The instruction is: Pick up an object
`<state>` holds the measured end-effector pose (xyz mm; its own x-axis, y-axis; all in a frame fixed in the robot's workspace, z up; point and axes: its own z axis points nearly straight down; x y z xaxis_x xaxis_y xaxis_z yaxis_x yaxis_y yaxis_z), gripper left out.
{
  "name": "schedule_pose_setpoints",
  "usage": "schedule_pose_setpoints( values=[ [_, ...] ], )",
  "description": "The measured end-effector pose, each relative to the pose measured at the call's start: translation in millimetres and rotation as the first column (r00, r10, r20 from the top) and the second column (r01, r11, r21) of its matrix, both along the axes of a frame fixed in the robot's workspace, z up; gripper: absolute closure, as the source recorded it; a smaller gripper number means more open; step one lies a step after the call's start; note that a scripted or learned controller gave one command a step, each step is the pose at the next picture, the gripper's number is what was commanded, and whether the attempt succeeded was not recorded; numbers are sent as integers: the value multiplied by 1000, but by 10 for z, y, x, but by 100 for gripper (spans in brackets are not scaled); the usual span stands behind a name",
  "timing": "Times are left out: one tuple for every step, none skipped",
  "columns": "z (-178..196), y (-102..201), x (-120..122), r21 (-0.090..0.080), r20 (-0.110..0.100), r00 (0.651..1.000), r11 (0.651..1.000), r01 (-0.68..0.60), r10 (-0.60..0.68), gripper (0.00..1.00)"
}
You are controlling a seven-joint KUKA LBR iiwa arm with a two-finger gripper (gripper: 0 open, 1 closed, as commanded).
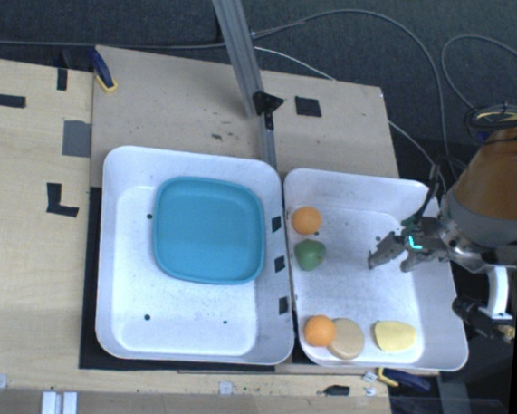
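Note:
In the right bin (360,191) lie several small items: an orange ball (306,220) near the left wall, a green ball (309,253) just below it, another orange ball (318,330) at the front, a beige round piece (348,338) beside it and a yellow piece (394,335) at the front right. My gripper (394,255) hovers over the bin's right middle, to the right of the green ball and apart from every item. Its fingers are spread and nothing sits between them.
The left bin (117,261) holds a blue square plate (209,230). A grey metal pole (246,55) slants down to the bins' shared back edge. Cables (432,109) trail behind the right bin. Black tape marks dot the wooden bench.

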<state>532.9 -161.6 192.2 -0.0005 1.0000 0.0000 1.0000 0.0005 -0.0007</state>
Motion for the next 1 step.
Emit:
schedule_pose_setpoints(
  values=[
    [0,0,0,0,0,1000,1000,0,0,0]
  ],
)
